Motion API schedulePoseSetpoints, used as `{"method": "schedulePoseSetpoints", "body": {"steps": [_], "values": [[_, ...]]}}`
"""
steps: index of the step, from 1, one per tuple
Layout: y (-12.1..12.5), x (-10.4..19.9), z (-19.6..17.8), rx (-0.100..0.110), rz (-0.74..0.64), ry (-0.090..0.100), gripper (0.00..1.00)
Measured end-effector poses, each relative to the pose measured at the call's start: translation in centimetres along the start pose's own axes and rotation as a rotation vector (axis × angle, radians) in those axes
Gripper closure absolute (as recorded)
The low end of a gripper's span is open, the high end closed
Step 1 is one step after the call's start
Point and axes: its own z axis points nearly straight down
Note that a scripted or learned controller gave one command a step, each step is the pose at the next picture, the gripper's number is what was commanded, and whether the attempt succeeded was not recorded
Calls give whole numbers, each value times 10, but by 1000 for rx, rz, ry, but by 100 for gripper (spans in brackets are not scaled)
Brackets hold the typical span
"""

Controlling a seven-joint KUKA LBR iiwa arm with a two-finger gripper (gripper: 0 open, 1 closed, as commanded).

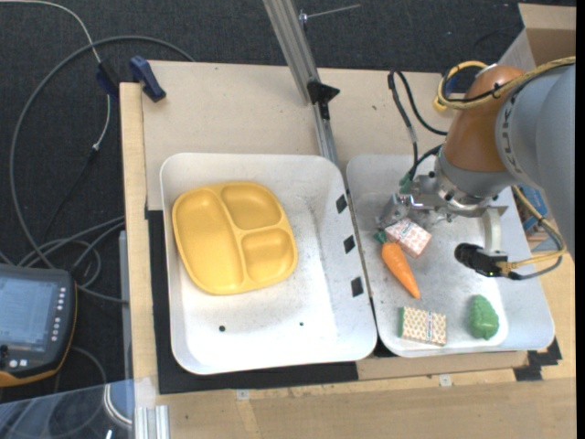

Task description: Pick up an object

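Observation:
In the right bin (521, 332) lie a toy carrot (399, 269), a small pink-checked block (409, 237), a tan patterned packet (422, 326) and a green lumpy toy (483, 317). My gripper (409, 205) hangs low over the bin's upper middle, right above the pink-checked block and touching or nearly touching it. The wrist hides how its tips stand. The carrot lies just below the block, pointing down to the right.
The left bin (187, 327) holds a yellow compartment plate (235, 236). A metal pole (291, 39) slants down between the bins. Black cable loops (480, 258) trail from the wrist over the right bin. A cardboard box (548, 35) stands at the far right.

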Motion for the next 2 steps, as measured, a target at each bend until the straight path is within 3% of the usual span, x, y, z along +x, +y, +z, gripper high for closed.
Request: {"method": "schedulePoseSetpoints", "body": {"steps": [1,2], "values": [[-9,134,-104,-12,-12,4,0],[56,174,-115,-12,-10,2,0]]}}
